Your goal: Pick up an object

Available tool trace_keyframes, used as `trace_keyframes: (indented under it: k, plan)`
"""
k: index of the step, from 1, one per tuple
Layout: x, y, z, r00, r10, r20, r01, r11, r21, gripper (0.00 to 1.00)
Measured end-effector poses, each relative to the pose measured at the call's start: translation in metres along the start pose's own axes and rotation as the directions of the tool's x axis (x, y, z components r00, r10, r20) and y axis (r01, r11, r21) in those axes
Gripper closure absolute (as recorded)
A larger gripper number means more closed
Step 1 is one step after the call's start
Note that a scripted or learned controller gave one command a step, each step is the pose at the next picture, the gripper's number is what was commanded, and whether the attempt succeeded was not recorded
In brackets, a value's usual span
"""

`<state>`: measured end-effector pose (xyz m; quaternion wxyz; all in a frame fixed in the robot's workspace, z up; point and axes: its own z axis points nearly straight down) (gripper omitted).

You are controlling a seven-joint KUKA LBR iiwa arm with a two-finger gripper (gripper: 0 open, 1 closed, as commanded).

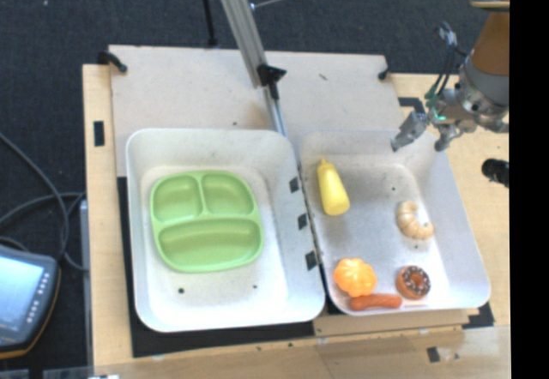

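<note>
Over the upper right corner of the right bin (446, 189), we see the gripper (426, 133) poised with its two fingers spread apart and nothing between them, the grey arm with its orange band (491, 47) reaching in from the right. No object has been lifted. The candidates all lie in that right bin: a yellow squeeze bottle (332, 188) near the left wall, a pale braided pastry (415, 220) toward the right, and along the near edge an orange pumpkin-like fruit (354, 276), a carrot-like orange stick (375, 303) touching it, and a chocolate doughnut (413, 282) just beside. The left bin (141, 283) holds a green divided plate (206, 219). We judge that the open claw sits high and off to the corner so as to keep the contents unobstructed before a descent; the pastry lies nearest to it, well apart from its neighbours, and looks the easiest target.
</note>
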<state>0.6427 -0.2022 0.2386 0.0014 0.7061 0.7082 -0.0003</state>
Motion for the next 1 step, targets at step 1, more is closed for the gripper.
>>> trace_keyframes:
  k: [1]
  plan:
    - [-0.0166, -0.0684, 0.1217, 1.0, 0.006, -0.003, -0.005, 1.0, 0.01, 0.0]
